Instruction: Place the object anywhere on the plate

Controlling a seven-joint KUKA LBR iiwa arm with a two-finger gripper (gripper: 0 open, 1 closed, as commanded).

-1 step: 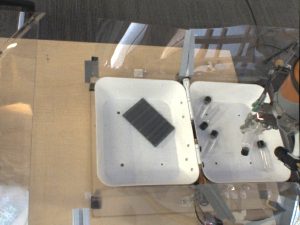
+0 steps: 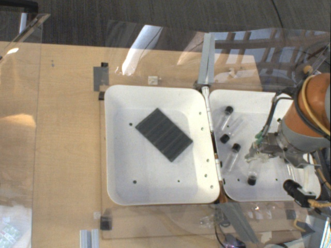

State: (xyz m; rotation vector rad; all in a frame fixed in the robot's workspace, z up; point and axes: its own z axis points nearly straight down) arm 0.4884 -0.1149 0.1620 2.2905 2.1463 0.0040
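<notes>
Two white bins side by side, centre frame. Left bin (image 2: 116,154) holds dark ribbed square plate (image 2: 163,134), tilted diamond-wise. Right bin (image 2: 269,190) holds several clear vials (image 2: 227,119) with black caps. Gripper (image 2: 261,151) low over right bin, near vials; grip state cannot tell.

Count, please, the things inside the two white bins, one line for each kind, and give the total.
Dark grey ribbed plate, in the left bin: 1
Clear tubes with black caps, in the right bin: 4, with caps at and
Total: 5
The gripper hangs above the right bin.
</notes>
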